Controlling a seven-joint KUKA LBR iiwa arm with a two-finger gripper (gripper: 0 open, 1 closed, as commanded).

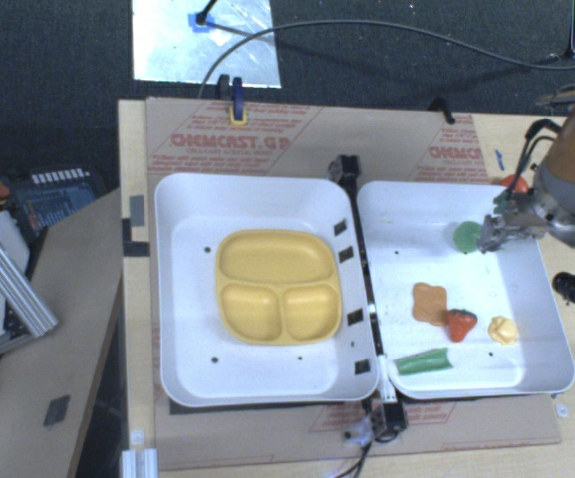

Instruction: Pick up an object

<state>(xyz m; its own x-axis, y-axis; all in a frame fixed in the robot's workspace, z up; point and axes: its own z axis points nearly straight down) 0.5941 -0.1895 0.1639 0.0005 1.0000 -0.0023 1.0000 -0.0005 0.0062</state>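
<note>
The right bin (pixel 536 366) holds several small toy foods. A round green piece (pixel 464 235) lies near its back. An orange piece (pixel 429 303), a red strawberry (pixel 461 323) and a small yellow piece (pixel 503 329) sit in the middle. A long green piece (pixel 424 361) lies at the front. My gripper (pixel 491 233) is low over the back right of this bin, right beside the round green piece and touching or nearly touching its right side. I see nothing lifted.
The left bin (pixel 182 267) holds a yellow divided plate (pixel 275 285). A black divider with clips (pixel 357 267) runs between the bins. The arm's grey body and orange band (pixel 571 167) hang over the right bin's far right edge. Cables (pixel 367 28) trail behind the bench.
</note>
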